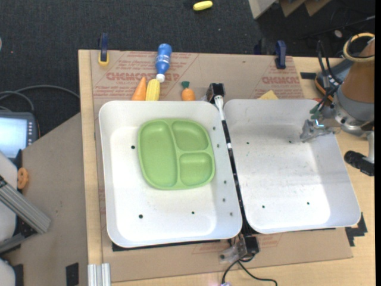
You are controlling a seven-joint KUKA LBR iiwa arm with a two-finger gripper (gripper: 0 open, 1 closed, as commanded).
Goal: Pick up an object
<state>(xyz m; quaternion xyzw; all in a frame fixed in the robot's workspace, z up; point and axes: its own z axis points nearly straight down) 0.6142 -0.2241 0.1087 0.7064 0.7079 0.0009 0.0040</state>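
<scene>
Here, left to right. Left bin: green divided tray lies flat, centre-left of frame, three compartments, sole object in either bin. Judged light, stiff moulded plastic, smooth, likely slippery; too broad to span, so best hold is pinch on raised rim or divider rib. Behind bins, upper centre: blue-capped bottle, toy corn, toy carrot, all outside bins. Right bin: bare. Gripper at upper right of frame, over right bin's far edge, well apart from tray; finger state cannot be told.
</scene>
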